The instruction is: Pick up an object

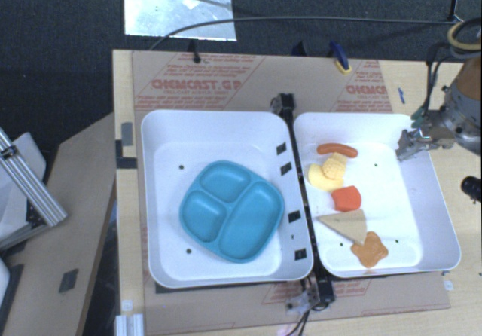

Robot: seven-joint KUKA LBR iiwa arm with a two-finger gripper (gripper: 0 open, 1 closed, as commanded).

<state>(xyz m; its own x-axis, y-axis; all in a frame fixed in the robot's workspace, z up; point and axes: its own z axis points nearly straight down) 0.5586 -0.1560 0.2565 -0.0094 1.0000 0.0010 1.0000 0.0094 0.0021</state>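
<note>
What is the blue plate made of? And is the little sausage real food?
The blue plate looks like smooth moulded plastic: one even colour, rounded edges, three shaped sections. The sausage is probably a toy, plastic or rubber; its orange-red skin is even and a bit shiny. I can't be sure from here.

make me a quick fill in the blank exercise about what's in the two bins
1. The blue divided plastic plate lies in the ____ white bin.
2. The plate has ____ compartments.
3. The red sausage-shaped toy lies nearest the ____ edge of the right white bin.
4. The orange-red block lies between the yellow lumpy toy and the tan ____-shaped piece.

Missing words: left; three; far; wedge
</note>
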